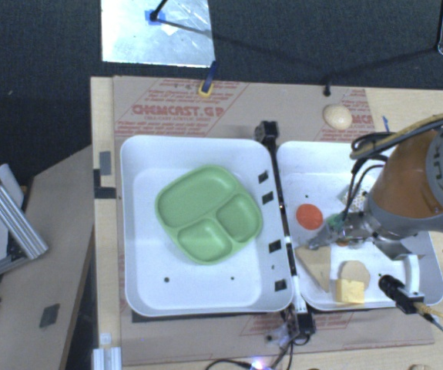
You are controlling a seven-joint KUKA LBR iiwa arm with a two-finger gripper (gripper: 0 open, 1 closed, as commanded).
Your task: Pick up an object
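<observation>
**Arm low over the right bin, food pieces near its tip**

Nearest me, at the front of the right bin [435, 287], I see a yellow block [350, 290] lying against a pale round piece [353, 271], the two touching. Just left of them a tan wedge [316, 264] lies flat on the bin floor, close to the divider between the bins. A black part of the tool with a yellow tip [401, 294] pokes out over the bin's front right corner.

Behind the wedge sits the gripper [337, 230], low over the bin floor; I cannot tell how its jaws stand, and I see nothing held in it. Directly left of the gripper, and just apart from it, an orange disc [309, 216] rests on the floor. The arm [417, 183], with its orange band, covers the bin's right half.

Left of the divider, the left bin [140, 284] holds a green plate [209, 213] with three compartments, roughly centred.

Beyond the right bin's back rim, a cream egg-shaped thing [337, 116] sits on the cardboard [175, 108].
</observation>
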